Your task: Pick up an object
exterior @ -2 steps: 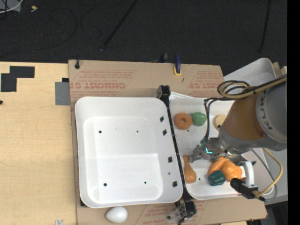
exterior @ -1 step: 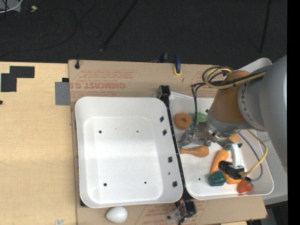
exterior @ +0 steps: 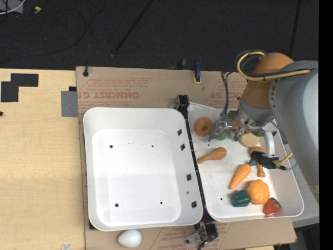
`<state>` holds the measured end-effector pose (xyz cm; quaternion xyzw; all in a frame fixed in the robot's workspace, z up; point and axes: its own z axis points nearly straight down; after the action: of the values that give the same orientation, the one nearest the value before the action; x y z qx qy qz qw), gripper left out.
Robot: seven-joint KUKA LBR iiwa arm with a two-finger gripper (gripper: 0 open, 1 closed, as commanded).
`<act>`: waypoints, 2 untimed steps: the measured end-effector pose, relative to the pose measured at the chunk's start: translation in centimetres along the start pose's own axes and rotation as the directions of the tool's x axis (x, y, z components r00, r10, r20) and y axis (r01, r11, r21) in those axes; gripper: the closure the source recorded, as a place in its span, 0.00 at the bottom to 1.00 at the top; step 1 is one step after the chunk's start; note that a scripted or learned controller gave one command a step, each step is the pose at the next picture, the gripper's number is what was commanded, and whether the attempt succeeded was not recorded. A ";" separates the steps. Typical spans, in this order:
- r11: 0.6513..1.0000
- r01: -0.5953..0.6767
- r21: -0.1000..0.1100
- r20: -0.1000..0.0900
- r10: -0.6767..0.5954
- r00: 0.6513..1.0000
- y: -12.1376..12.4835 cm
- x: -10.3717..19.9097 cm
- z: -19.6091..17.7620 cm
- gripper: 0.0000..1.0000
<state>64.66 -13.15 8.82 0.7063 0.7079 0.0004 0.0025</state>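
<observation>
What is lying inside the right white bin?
The right bin holds a doughnut, a drumstick-like piece, a carrot, an orange pumpkin, a green piece and a red piece. The arm covers the bin's upper right part.

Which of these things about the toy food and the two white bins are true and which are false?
1. The carrot lies in the right bin. True.
2. The white egg lies inside the left bin. False: it sits outside, just past that bin's near edge.
3. The doughnut is in the right bin. True.
4. The strawberry is in the far corner by the doughnut. False: it is in the near right corner.
5. The gripper is over the left bin. False: it is over the right bin, beside the doughnut.
</observation>
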 end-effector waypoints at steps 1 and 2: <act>1.000 -0.001 0.013 -0.004 0.001 1.000 -0.6 5.0 0.1 0.00; 1.000 -0.001 0.008 -0.003 0.001 1.000 -0.8 4.9 0.1 0.00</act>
<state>63.84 -8.20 8.73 0.7066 0.7076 -0.0016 -0.0015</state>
